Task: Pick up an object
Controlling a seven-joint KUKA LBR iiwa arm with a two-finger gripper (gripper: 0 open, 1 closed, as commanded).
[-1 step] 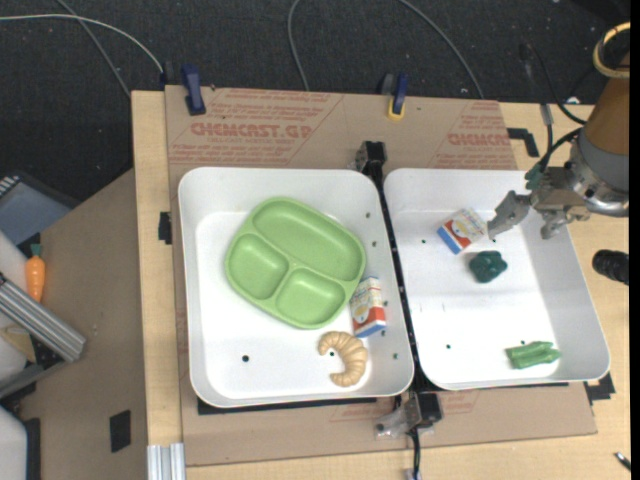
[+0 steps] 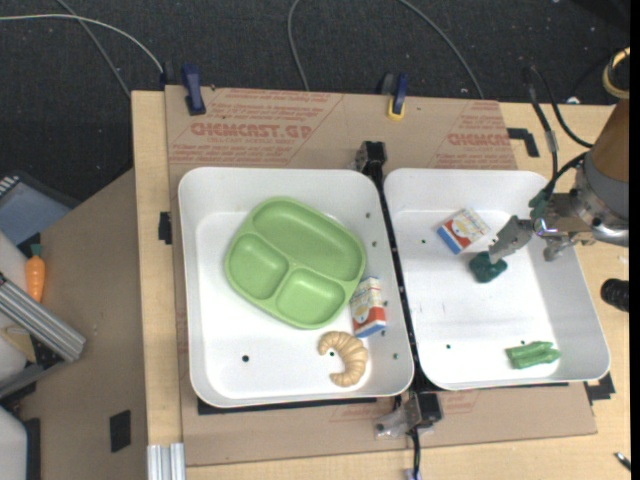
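One claw (image 2: 530,238) above right bin (image 2: 570,308)

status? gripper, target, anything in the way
Gripper low in right bin, at dark green toy; grasp unconfirmed. Small carton close beside it. Green block lies apart, near front edge.

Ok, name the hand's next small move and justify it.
Probably ease the hand straight down onto the dark green object. It sits just under the fingertips in the right bin, with the small carton lying close beside it.
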